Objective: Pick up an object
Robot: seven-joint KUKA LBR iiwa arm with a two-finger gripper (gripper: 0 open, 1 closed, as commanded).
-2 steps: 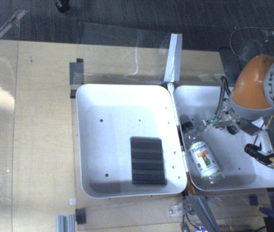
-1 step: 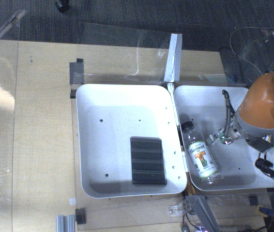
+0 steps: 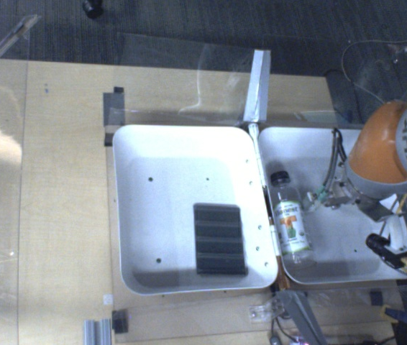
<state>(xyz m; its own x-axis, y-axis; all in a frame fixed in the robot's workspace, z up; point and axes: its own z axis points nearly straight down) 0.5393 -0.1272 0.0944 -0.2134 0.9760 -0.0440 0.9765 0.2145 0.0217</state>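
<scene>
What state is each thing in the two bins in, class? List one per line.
Black ribbed block: lying flat in the left bin.
Bottle: on its side, black cap on, by the right bin's left wall.
Gripper: above the right bin, beside the bottle.

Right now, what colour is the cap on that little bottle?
Black. The bottle lies in the right bin, cap pointing away; the camera view shows it.
</scene>
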